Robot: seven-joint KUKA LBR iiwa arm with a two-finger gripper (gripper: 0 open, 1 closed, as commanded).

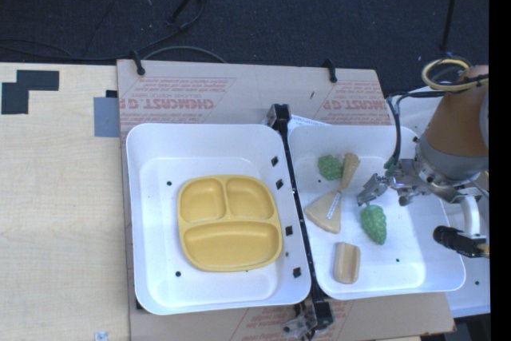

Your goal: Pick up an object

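Gripper (pixel 382 189) hangs low in the right bin (pixel 435 277), just above the green piece (pixel 373 223) — cannot tell its state from this angle. Risk, as I judge it: the cream wedge (pixel 324 212) and tan block (pixel 346 262) lie near, so an off-centre descent could nudge the green piece aside and close on nothing.

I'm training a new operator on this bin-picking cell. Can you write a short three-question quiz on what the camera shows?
1. True or false: the yellow divided tray lies in the left bin.
2. How many green items lie in the right bin?
3. Which is nearest the gripper? A) the lower green piece B) the tan block C) the yellow divided tray

Key: 1 true; 2 two, counting the upper green piece; 3 A.
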